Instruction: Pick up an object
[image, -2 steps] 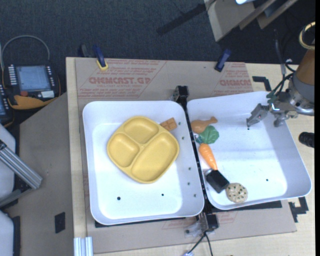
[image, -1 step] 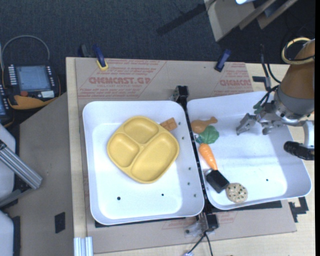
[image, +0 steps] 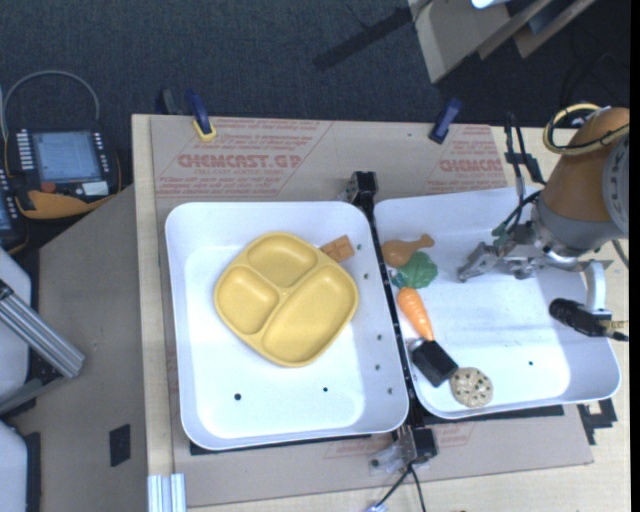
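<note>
Right bin (image: 520, 215), upper half: gripper (image: 470, 268) hangs over bare white floor, tip pointing toward the bin's left wall. Arm (image: 580, 190) comes in across the bin's right edge, orange band above the wrist. Can't tell how the jaws stand from this angle. Nothing visibly in its hold.

All the pickable stuff sits along the right bin's left wall, top to bottom:
- drumstick (image: 405, 248), tan, near the upper left corner, bone end pointing right
- green leafy piece (image: 416, 271) just below it, touching or nearly so
- carrot (image: 414, 312) below the green piece, lying slantwise, green top up against it
- black block (image: 434, 362) near the lower left corner, tilted
- cookie (image: 470, 386) just right of the block, close to the bottom edge; can't tell if they touch

The green piece is the closest of them to the gripper, with a clear gap between the two. Nothing is lifted; all five lie on the bin floor.

Left bin (image: 270, 400): yellow divided plate (image: 287, 297), three compartments, sits in the upper middle. Small brown block (image: 338, 248) lies at the plate's upper right rim, near the bin's right wall.

Both bins rest on a printed cardboard sheet (image: 300, 150), with a blue clamp (image: 200, 115) on its top edge.
</note>
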